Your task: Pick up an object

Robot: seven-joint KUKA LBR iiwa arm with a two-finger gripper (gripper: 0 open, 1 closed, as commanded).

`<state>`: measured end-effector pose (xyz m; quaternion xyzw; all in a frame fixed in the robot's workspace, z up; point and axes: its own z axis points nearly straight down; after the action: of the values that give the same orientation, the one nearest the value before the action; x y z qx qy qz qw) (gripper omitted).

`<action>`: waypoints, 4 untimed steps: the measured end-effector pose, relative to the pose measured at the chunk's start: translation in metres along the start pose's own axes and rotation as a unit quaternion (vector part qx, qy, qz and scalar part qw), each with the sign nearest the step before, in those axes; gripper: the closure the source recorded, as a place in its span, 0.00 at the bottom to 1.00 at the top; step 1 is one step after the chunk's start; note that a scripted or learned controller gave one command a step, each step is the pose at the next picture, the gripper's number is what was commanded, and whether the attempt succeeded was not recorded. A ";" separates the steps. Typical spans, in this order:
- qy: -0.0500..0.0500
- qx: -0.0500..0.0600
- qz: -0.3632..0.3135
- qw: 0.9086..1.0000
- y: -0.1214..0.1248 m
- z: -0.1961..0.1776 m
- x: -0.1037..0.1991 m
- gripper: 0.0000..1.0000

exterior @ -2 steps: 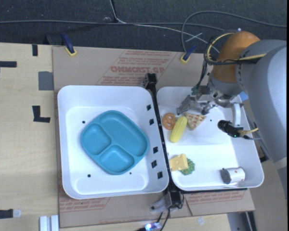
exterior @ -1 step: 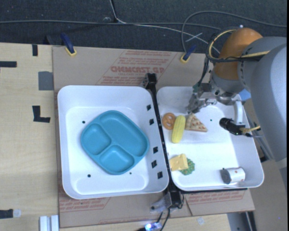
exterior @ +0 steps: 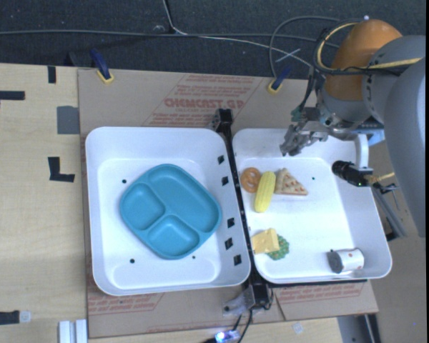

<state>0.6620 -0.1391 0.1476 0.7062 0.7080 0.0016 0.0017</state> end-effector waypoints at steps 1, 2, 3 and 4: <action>0.000 0.000 0.000 1.000 0.005 -0.046 0.007 1.00; 0.000 0.000 0.000 1.000 -0.002 -0.095 0.011 1.00; 0.001 0.003 -0.001 1.000 -0.021 -0.100 0.060 1.00; 0.001 0.003 -0.002 1.000 -0.032 -0.105 0.112 1.00</action>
<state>0.6296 -0.0270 0.2526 0.7049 0.7093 0.0000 -0.0012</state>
